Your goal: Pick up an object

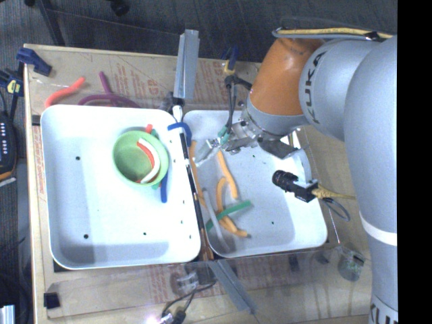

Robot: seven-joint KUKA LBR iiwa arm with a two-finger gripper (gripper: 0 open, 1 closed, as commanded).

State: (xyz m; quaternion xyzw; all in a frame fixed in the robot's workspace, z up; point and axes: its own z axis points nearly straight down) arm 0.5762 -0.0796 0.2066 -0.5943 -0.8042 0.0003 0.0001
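I am hovering my gripper over the right bin, above orange and green pieces; its state I cannot tell.

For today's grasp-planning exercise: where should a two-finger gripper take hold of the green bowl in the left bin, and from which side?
Probably the green bowl is best gripped at its rim, coming from above with one finger inside and one outside. It looks wide and open upward, so the thin rim suits the fingers. Choose the left rim, away from the blue stick.
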